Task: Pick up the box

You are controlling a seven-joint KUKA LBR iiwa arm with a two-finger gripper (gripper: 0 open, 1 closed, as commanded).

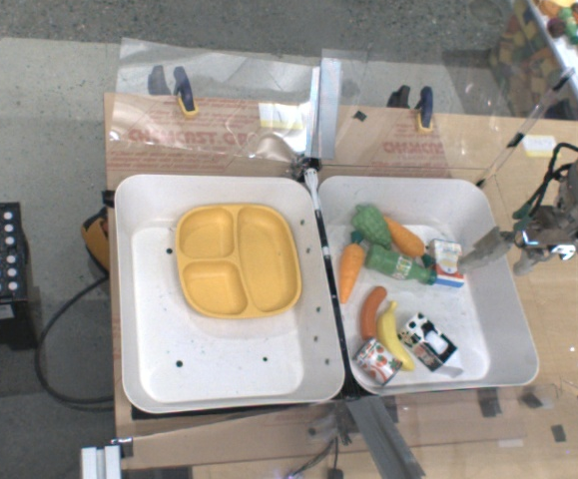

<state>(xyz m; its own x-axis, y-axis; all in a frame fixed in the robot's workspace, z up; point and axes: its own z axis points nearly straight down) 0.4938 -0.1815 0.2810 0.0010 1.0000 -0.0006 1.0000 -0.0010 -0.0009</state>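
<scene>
In the right bin (503, 312), a small white box (448, 263) with red and blue print lies near the middle, against a green bottle (396, 263). A second, black-and-white patterned box (431, 343) sits close to the bin's front edge, next to a banana (396, 335). My gripper (513, 238) hangs over the right rim of this bin, to the right of the white box and apart from it. It holds nothing that I can see.
The right bin also holds two carrots (349, 270), a green vegetable (371, 224), a red sausage (371, 309) and a small can (376, 361). A yellow divided plate (239, 260) lies in the left bin (219, 367). Clamps (182, 90) stand behind the bins.
</scene>
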